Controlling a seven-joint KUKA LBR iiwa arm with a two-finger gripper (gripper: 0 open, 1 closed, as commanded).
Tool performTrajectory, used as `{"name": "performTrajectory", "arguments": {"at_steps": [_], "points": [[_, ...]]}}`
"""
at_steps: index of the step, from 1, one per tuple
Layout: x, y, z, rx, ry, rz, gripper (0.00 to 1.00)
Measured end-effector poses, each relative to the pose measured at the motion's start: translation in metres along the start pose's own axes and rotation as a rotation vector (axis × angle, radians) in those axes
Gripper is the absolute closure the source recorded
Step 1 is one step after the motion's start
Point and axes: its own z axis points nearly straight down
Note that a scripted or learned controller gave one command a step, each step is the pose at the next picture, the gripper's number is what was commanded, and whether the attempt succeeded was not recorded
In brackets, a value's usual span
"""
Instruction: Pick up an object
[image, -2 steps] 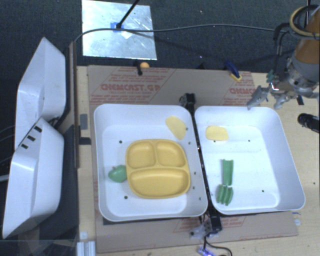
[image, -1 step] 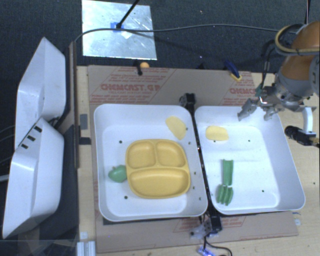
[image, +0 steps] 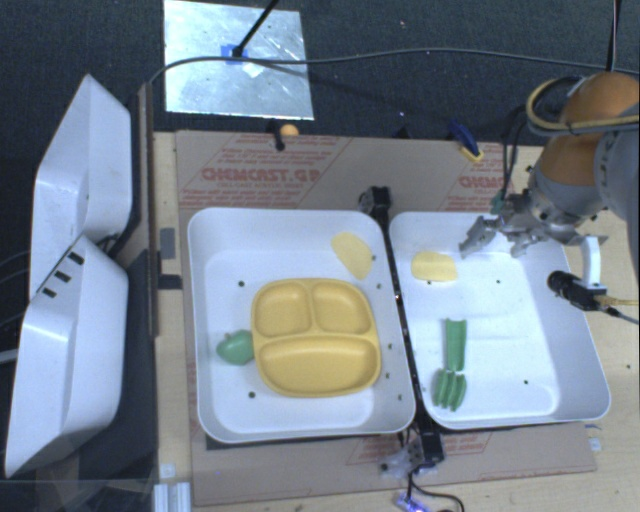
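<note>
In the right bin (image: 560, 380) lie a pale yellow flat piece (image: 434, 266) near the back left and a green bean-like toy (image: 452, 363) toward the front. The left bin (image: 215, 400) holds a yellow divided plate (image: 316, 335), a small green object (image: 236, 347) at the plate's left edge, and a pale yellow oval piece (image: 352, 254) at the back right. My gripper (image: 500, 236) hangs over the back edge of the right bin, to the right of the flat yellow piece, with its fingers spread apart and nothing between them.
A clamp (image: 376, 198) sits where the two bins meet at the back, another (image: 428, 446) at the front. White housings (image: 70, 280) stand at the left. A black cable end (image: 572, 288) hangs over the right bin's right side.
</note>
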Motion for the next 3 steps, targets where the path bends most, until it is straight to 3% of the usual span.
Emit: {"name": "performTrajectory", "arguments": {"at_steps": [1, 2, 3], "points": [[0.004, 0.002, 0.043, 0.000, 0.000, 0.000, 0.00], [0.004, 0.003, 0.030, -0.005, -0.001, -0.001, 1.00], [0.004, 0.002, -0.034, -0.009, -0.002, 0.000, 1.00]]}}
